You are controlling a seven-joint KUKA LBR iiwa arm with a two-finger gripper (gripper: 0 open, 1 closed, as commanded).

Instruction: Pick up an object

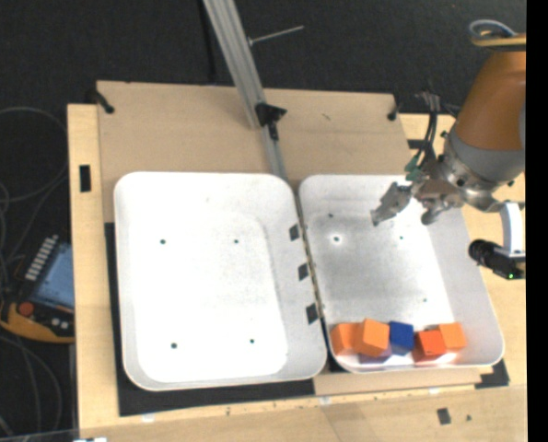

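Observation:
Several blocks lie in a row along the near wall of the right bin (384, 274): an orange pair (361, 336), a blue block (401, 335), and another orange pair (439, 341). My gripper (408, 210) hangs over the far part of the right bin, well away from the blocks. Its two fingers are spread apart, open, with nothing between them.
The left bin (209, 274) sits beside the right one on the wooden bench. A grey metal rail (241, 53) slants from the top down to the gap between the bins. Cables and a handheld pendant (43, 288) lie off the bench at left.

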